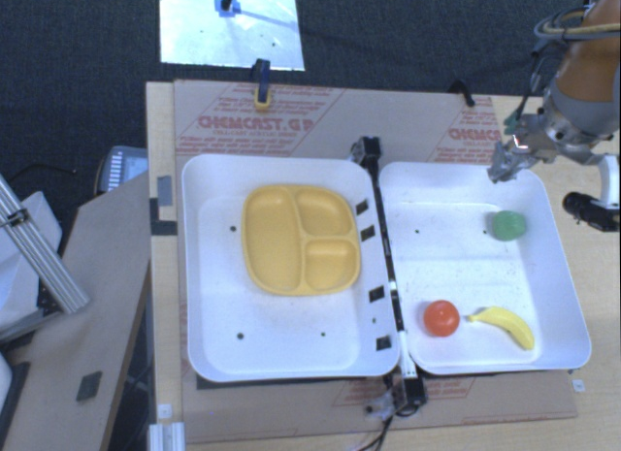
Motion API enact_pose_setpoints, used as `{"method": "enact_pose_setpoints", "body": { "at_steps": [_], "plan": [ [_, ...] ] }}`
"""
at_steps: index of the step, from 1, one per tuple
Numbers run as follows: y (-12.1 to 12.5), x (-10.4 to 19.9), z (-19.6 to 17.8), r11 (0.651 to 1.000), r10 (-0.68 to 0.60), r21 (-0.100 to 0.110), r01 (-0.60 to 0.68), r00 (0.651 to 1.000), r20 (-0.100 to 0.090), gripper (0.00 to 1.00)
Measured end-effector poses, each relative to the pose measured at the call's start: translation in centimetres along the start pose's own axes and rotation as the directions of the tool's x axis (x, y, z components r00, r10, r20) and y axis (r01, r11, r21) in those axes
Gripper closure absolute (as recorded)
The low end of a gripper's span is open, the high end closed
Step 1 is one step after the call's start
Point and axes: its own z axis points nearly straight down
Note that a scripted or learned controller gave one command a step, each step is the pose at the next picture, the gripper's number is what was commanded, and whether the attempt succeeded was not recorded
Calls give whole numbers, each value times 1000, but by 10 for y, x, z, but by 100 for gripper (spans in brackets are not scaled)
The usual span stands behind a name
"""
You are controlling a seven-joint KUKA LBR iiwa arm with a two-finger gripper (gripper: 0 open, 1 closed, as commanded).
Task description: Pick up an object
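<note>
Gripper (pixel 504 170) aperture cannot be told; nearest green ball (pixel 506 225) looks light, smooth, roll-prone: grasp across its middle

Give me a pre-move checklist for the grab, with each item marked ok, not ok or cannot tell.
1. Targets in the right bin: green ball, orange ball, banana all in plain view: ok.
2. Gripper near a target: over the bin's far right corner, green ball nearest: ok.
3. Gripper directly above the green ball: it sits farther back: not ok.
4. Finger opening: cannot tell.
5. Green ball apart from the other items: ok.
6. Orange ball apart from the banana: close together, contact unclear: cannot tell.
</note>
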Motion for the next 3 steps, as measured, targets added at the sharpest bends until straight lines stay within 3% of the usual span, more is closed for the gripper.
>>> {"method": "enact_pose_setpoints", "body": {
  "at_steps": [3],
  "plan": [
    [-62, 145, -5, 1000, -4, 3, 4, 1000, -3, 100]
  ]
}}
